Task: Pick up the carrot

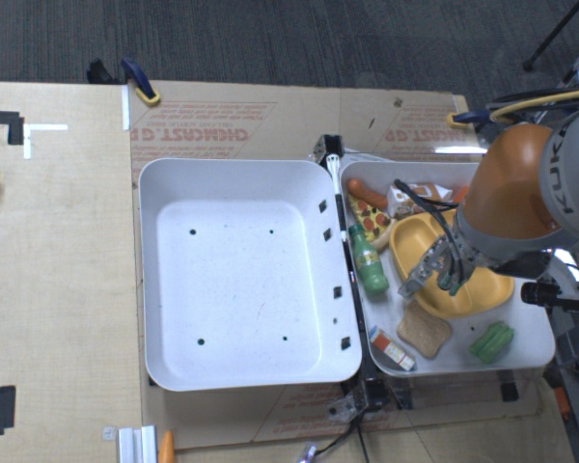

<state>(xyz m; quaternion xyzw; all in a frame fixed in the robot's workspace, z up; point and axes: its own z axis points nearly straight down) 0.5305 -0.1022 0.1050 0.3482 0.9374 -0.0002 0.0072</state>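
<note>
- Two white bins side by side on the bench: the left bin (174, 287) has bare floor from wall to wall, so loads of open room there.
- The right bin (536, 347) is the crowded one, with stuff packed nearly up to every wall.
- The arm (511, 196) comes in from the right and hangs over the right bin's middle, covering a good chunk of it.
- The gripper (436, 276) sits over a yellow bowl (415, 239). Its fingers point down and left with a gap between them, so the jaws look open, with nothing between them.
- The carrot (366, 191) is just one, orange, lying at the far left corner of the right bin, tight by the wall that borders the left bin. It's well apart from the gripper.
- Just next to the carrot on the near side is one pizza slice (373, 222), and then one green bottle (369, 264) running along that same wall.
- Along the near edge: one slice of bread (424, 333), one small red-and-white packet (393, 352) in the corner, and one green ridged vegetable (490, 342), maybe a pickle.
- Not much free floor in that bin, just small patches between things.
</note>
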